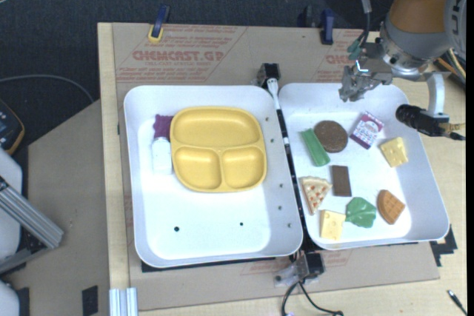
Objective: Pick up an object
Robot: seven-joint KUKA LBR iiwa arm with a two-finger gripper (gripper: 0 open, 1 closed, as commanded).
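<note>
My gripper (349,91) hangs over the far left corner of the right bin (433,192), above bare white floor. Nothing shows in it. Toy food lies in this bin: a brown round cookie (330,135), a green stick (315,147), a pink packet (366,129), a yellow cheese wedge (395,152), a brown bar (341,180), a pizza slice (315,193), a yellow block (332,224), a green leaf (361,212) and a brown pastry (390,206). The cookie and packet lie closest, just in front of the gripper.
The left bin (215,229) holds a yellow compartment tray (218,148), with a purple item (161,125) and a white bottle (161,156) at its left side. A black clamp (268,75) sits between the bins at the back.
</note>
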